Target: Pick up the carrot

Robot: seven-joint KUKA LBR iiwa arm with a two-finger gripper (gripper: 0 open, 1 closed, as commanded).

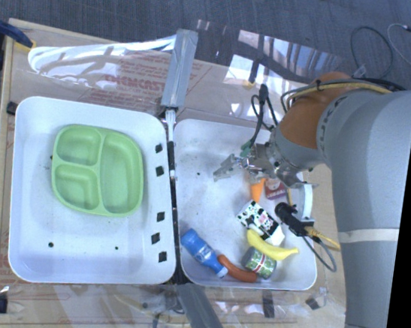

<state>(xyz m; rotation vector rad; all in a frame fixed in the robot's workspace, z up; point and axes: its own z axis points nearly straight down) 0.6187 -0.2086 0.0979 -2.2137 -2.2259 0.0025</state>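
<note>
Two white bins sit on the bench. The left bin (19, 247) holds one green plate (99, 170). The right bin (201, 197) holds one carrot (238, 269) at its near edge, beside a blue bottle (203, 252), banana (271, 245) and can (259, 263). Whether the gripper (247, 165) is parted or closed cannot be told.

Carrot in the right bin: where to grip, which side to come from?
Probably take the carrot at its exposed orange part, straight from above: it lies flat on the bin floor, top hidden under the arm, patterned box close below.

Banana (270, 245), can (260, 263) and bottle (201, 251) crowd the right bin's (201, 197) near end.
</note>
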